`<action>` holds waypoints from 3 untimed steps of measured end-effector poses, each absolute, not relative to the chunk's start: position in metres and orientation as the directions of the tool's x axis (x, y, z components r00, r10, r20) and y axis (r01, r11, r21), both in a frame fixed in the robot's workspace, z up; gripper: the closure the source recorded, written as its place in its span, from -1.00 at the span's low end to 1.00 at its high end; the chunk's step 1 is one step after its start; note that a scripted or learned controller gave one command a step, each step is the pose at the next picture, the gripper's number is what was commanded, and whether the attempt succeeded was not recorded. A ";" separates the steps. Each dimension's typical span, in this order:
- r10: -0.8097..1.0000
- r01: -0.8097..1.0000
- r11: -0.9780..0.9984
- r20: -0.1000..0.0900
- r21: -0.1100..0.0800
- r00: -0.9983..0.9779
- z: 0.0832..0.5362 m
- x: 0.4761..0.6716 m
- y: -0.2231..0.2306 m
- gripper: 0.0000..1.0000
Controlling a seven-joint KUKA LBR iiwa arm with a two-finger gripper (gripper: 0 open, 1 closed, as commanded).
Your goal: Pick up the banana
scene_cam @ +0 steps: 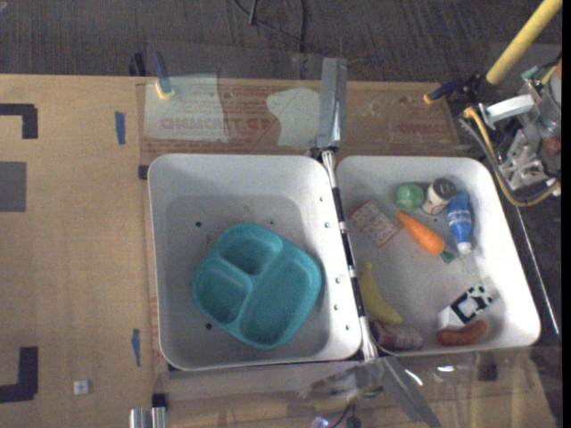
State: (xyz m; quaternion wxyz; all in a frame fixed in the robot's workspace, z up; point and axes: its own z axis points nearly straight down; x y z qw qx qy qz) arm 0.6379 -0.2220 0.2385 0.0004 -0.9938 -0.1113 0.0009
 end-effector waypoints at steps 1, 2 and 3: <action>0.346 0.346 -0.938 0.001 0.000 0.938 0.373 0.645 -0.221 1.00; 0.314 0.314 -0.949 -0.002 -0.003 0.949 0.238 0.567 -0.182 1.00; 0.266 0.266 -0.964 0.000 0.000 0.964 0.367 0.613 -0.193 1.00</action>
